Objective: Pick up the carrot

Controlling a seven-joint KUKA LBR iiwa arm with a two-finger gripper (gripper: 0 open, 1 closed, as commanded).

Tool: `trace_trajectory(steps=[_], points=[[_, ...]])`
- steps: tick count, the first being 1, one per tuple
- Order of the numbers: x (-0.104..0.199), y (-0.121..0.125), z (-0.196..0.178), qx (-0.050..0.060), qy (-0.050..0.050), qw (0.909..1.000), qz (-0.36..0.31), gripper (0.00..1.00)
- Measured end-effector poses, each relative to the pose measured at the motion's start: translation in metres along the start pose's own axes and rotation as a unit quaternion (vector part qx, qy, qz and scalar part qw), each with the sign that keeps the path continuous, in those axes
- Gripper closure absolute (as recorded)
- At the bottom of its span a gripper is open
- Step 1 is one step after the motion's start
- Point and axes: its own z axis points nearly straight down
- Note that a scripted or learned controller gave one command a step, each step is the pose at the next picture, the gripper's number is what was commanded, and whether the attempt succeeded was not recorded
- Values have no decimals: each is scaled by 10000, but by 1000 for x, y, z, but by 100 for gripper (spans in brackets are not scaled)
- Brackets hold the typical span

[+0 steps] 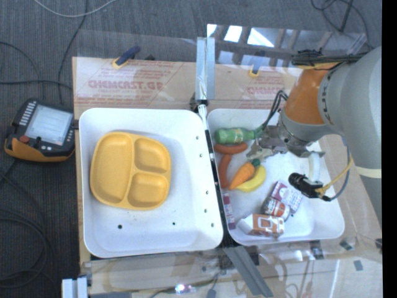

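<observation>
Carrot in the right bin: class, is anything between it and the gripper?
Nothing visible. The gripper sits just above the carrot at its green top. A banana lies against the carrot's far side, and a hot dog lies close by.

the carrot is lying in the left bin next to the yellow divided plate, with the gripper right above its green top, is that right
Not quite: the carrot lies in the right bin, among the other toy food. The yellow divided plate sits in the left bin, apart from it. The rest holds: the camera view shows the gripper just above the carrot's green top.
</observation>
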Motion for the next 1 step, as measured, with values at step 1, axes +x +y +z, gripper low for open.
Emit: trace_trajectory(steps=[1], points=[[57,-42,-83,87,-8,9930,1181,100]])
